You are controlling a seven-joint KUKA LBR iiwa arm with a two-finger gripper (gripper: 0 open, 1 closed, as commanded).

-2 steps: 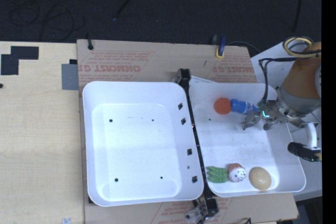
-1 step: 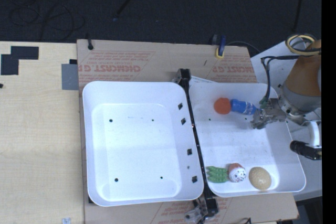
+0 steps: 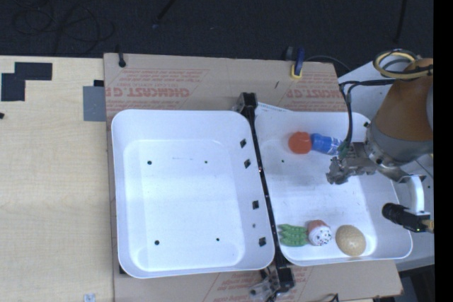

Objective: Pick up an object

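Observation:
In the right bin [image 3: 306, 189] lie an orange ball [image 3: 299, 143] touching a blue object [image 3: 325, 143] near the back, and along the front a green leafy toy [image 3: 291, 234], a white and red dotted ball [image 3: 318, 233] and a tan egg-shaped object [image 3: 350, 240]. My gripper [image 3: 340, 172] hangs over the right side of this bin, just below and right of the blue object, with nothing seen between its fingers. Whether they are open or shut is unclear from this angle.
The left bin [image 3: 184, 194] stands beside the right one, with a black divider [image 3: 258, 180] between them. Cardboard [image 3: 184, 81] lies under both bins. Cables [image 3: 347, 102] run along the arm at the right.

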